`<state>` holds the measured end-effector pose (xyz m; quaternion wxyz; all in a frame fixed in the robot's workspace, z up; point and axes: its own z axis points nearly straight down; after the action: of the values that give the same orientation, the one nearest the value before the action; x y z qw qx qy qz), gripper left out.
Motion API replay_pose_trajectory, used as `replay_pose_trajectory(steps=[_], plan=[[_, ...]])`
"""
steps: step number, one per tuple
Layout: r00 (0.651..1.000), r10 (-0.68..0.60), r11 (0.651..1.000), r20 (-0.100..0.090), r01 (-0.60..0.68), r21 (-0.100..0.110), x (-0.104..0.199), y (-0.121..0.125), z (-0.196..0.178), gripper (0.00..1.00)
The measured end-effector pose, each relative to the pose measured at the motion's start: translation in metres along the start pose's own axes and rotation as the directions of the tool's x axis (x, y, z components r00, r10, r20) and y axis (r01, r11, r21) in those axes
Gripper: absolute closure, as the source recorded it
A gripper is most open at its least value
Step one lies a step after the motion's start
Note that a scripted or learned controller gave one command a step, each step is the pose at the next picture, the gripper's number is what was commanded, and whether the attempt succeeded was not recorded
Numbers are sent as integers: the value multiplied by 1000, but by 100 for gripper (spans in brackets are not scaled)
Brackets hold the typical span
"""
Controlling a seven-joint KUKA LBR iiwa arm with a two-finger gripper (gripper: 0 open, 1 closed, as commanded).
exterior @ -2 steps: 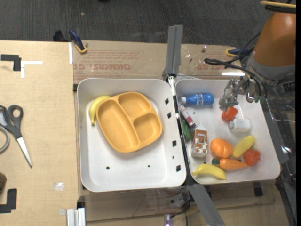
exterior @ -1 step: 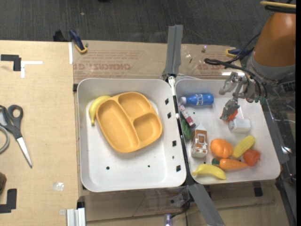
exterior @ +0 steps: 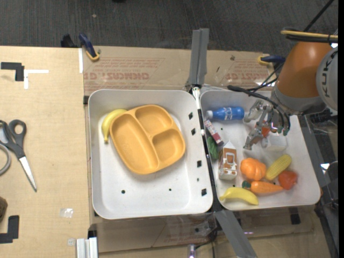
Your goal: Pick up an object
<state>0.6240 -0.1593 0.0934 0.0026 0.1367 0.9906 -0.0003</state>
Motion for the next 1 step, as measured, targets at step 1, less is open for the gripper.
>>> replay_pose_trajectory(steps=[1], plan=[[986, 168, 986, 2, -168, 0, -16, 7, -1, 0]])
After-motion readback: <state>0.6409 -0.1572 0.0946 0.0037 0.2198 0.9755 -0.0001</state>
